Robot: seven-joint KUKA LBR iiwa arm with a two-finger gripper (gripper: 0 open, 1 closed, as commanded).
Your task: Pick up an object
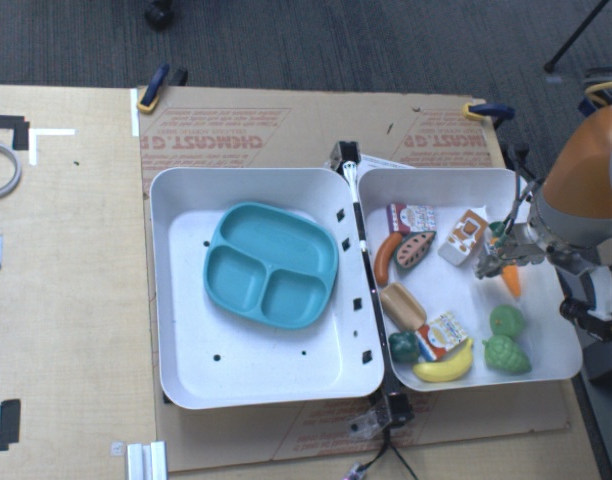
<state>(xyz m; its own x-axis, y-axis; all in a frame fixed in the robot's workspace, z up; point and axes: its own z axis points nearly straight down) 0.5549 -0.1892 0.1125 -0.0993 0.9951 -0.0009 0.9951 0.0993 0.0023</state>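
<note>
Carrot (512,282) beneath fingers (494,264), finger state unclear; white carton (463,237) just left, green vegetables (506,338) below.

Teal divided plate (271,265), white bins (176,298), yellow banana (444,366), orange carrot (512,282), green broccoli (507,354)

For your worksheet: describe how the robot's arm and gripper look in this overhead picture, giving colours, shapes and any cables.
The arm enters from the right as a rounded body with a broad orange band above grey casing. Its wrist narrows to a small dark metal gripper with thin cables along it. No markings are legible.
</note>
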